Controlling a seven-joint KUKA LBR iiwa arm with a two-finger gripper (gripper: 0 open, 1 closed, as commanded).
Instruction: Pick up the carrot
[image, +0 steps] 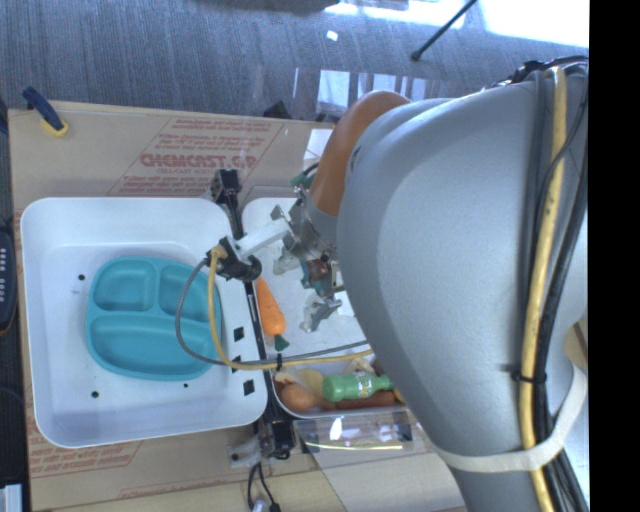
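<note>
An orange carrot (269, 308) with a green tip lies in the right bin, along its left wall by the divider between the bins. My gripper (308, 284) hangs over the right bin just right of the carrot, its metal fingers (318, 312) pointing down. Nothing shows between them. The carrot rests on the bin floor, apart from the fingers. The big grey arm (450, 280) hides most of the right bin.
A teal divided tray (135, 325) sits in the left bin (50, 300). A green bottle (355, 386) and a brown object (300, 397) lie at the right bin's near end. A yellow hose (212, 310) loops over the divider.
</note>
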